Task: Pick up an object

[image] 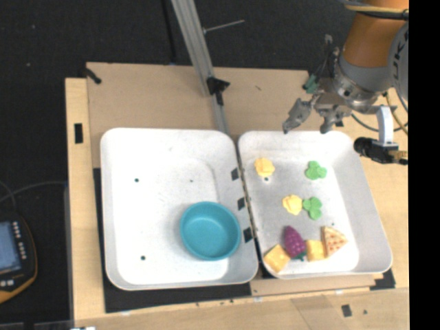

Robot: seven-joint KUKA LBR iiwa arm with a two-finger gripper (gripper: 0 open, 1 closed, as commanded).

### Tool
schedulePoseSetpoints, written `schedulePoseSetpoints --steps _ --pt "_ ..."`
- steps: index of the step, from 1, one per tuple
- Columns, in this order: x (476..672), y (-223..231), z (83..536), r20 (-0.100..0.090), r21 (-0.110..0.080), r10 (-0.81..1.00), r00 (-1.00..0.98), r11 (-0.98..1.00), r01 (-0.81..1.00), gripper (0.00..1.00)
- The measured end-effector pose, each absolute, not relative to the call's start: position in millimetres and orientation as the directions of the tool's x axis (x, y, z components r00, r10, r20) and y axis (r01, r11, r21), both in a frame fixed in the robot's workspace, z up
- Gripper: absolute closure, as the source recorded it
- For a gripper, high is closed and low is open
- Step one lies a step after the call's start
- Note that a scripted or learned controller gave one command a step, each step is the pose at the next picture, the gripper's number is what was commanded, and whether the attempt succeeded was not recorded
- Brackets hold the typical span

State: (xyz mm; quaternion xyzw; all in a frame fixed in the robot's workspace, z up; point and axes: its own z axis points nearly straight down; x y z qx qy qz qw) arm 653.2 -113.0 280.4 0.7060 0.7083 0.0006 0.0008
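My gripper (pixel 311 121) hangs above the far edge of the right bin (pixel 368 205), open, with nothing between its fingers. Below it in that bin lie small toy foods: a yellow piece (pixel 265 167) near the left wall, a green clover shape (pixel 315 170), a second yellow piece (pixel 293 204) beside another green piece (pixel 313 207). Along the near wall sit a purple grape bunch (pixel 294 241), a yellow block (pixel 277 258), a small yellow cube (pixel 315 250) and a pizza slice (pixel 333 240).
The left bin (pixel 137 163) holds a teal bowl (pixel 210 230) near its front right corner. A grey metal pole (pixel 196 47) slants up from between the bins at the back. A handheld controller (pixel 12 253) lies off the bench at the left.
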Motion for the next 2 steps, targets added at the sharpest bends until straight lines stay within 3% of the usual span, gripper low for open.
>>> schedulePoseSetpoints --steps 1,2 --pt "653.1 -113.1 280.4 -0.001 0.002 1.0 -0.003 0.003 1.0 0.0" --pt "644.9 -109.9 225.9 -0.002 -0.001 1.0 0.0 0.0 1.0 0.0"
